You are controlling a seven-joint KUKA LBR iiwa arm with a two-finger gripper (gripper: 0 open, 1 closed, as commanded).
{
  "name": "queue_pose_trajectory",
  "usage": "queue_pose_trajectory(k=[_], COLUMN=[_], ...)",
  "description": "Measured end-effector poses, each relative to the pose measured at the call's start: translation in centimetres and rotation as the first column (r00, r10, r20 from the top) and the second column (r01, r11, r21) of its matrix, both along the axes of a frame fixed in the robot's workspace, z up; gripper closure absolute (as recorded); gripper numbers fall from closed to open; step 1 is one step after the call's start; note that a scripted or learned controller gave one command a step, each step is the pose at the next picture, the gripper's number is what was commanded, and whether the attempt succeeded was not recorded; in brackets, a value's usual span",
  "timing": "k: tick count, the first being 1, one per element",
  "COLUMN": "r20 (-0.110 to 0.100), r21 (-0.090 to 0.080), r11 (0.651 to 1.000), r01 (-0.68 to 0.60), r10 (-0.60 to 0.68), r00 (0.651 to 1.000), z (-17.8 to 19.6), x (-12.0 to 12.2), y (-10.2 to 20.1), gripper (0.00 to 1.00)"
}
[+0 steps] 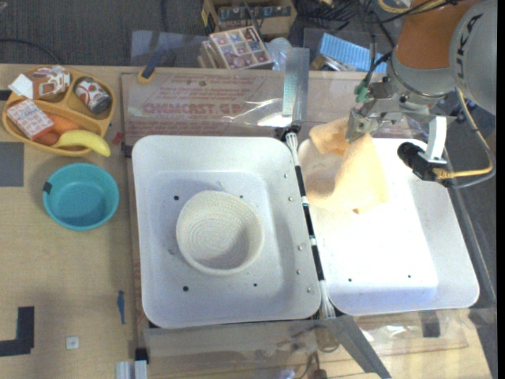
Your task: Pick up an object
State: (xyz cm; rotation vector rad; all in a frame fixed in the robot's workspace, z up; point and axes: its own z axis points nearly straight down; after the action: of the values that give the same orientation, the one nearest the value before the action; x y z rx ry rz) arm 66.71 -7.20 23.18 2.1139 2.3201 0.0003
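Over the right bin (410,251), a pale orange cloth (357,172) hangs blurred from the gripper (361,125), its top pinched between the clenched fingers. Left bin (158,172) holds a white woven bowl (218,230).

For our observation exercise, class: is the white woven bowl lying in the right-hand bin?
No. The white woven bowl lies in the left bin, while the right bin has a pale orange cloth hanging over it.

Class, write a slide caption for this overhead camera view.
Pincer lifts a pale orange cloth over the right bin.
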Motion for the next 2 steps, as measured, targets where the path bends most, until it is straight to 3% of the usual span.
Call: queue_pose_trajectory(k=[1, 2], r20=[0.0, -0.004], r21=[0.0, 0.002], r11=[0.997, 0.956], r01=[-0.074, -0.294], r10=[0.074, 0.294], r00=[0.997, 0.956], z=[7.8, 3.8], x=[0.0, 0.0], y=[-4.4, -3.9], gripper=[1.0, 1.0])
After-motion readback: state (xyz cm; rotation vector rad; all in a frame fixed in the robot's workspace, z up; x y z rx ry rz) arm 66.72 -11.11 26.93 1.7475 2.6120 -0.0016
